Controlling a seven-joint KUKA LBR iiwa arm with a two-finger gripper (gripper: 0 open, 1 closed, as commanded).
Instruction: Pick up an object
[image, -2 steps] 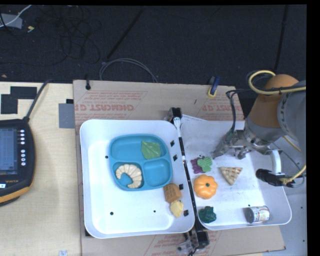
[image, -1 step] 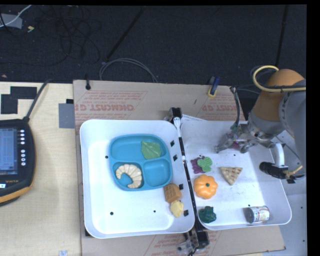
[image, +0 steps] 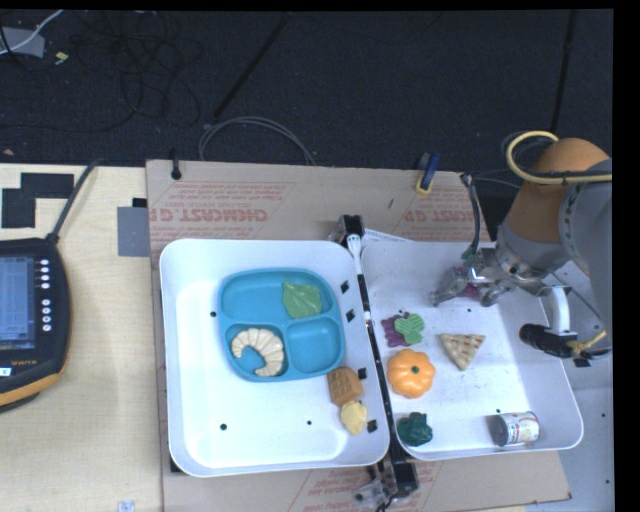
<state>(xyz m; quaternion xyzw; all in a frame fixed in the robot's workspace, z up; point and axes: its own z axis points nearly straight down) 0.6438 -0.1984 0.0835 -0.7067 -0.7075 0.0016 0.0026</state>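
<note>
My gripper (image: 468, 292) hangs over the back of the right bin (image: 560, 425), open, with nothing between its fingers. In front of it in that bin lie a purple and green toy (image: 405, 327), a tan wedge (image: 462, 349), an orange pumpkin (image: 411, 373), a dark green piece (image: 415, 430) and a small can (image: 515, 429) on its side. The wedge is the nearest thing to the gripper, just in front of it. In the left bin (image: 190, 400) a blue divided plate (image: 300, 345) holds a green leaf (image: 303, 298) and a croissant (image: 260, 350).
A brown biscuit (image: 345, 385) and a yellow lump (image: 353, 417) lie by the left bin's right wall. The two bins' adjoining walls (image: 362, 330) run between them. A teach pendant (image: 25, 320) rests on the bench at far left. Cables (image: 250, 130) trail behind the bins.
</note>
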